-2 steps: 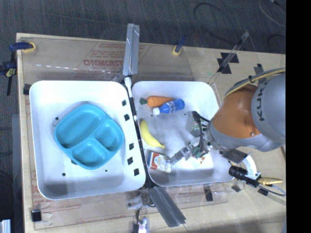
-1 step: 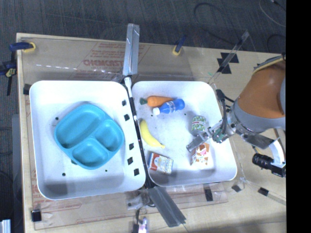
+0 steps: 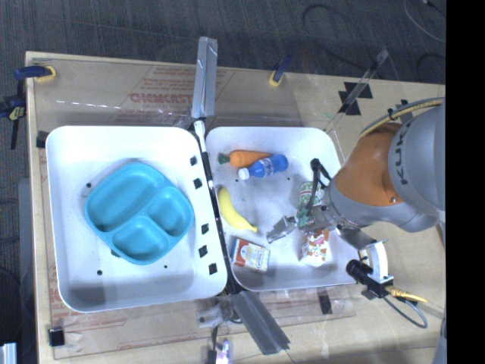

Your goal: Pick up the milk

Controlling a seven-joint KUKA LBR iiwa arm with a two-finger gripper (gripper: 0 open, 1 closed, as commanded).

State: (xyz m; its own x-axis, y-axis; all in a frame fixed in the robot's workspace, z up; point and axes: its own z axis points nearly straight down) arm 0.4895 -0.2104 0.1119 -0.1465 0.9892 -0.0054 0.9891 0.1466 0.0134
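The milk (image 3: 314, 247), a small white carton with red print, lies near the front right of the right bin (image 3: 261, 139). My gripper (image 3: 292, 224) hangs low over the bin, just above and to the left of the carton and close to its top end. Nothing shows as held. The grey arm with its orange band (image 3: 367, 180) reaches in from the right and hides the bin's right wall.
The right bin also holds a carrot (image 3: 248, 158), a blue bottle (image 3: 265, 166), a banana (image 3: 233, 211), a red and white box (image 3: 250, 255) and a green packet (image 3: 307, 195). A blue divided tray (image 3: 139, 213) lies in the left bin (image 3: 64, 203).
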